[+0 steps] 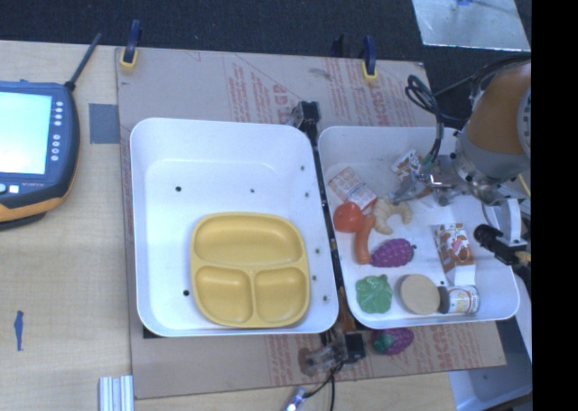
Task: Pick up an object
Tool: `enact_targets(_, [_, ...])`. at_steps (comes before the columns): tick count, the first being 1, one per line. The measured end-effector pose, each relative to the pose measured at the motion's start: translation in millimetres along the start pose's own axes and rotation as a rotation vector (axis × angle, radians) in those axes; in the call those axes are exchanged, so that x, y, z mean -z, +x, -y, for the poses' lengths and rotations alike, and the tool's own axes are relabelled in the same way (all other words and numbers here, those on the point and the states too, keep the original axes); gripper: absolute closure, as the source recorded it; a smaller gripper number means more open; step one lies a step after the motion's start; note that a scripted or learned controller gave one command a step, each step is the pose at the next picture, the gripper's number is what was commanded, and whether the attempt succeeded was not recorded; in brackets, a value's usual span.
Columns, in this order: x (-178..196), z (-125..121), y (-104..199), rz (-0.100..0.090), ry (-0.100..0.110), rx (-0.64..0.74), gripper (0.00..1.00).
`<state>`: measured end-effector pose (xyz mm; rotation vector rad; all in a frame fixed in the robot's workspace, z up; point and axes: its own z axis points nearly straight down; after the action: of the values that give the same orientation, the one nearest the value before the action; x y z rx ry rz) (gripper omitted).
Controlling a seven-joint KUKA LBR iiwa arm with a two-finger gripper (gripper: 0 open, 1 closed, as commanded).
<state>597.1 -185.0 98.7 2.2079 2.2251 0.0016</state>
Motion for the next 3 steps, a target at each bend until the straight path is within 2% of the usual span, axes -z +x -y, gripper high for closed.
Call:
enact_targets(1, [-1, -47, 15, -0.001, 0.012, -0.001, 0.00])
enact_targets(2, [-2, -58, -24, -0.021, 0.032, 0.004, 0.00])
enact_targets(3, [8, -57, -24, -0.020, 0.038, 0.009, 1.00])
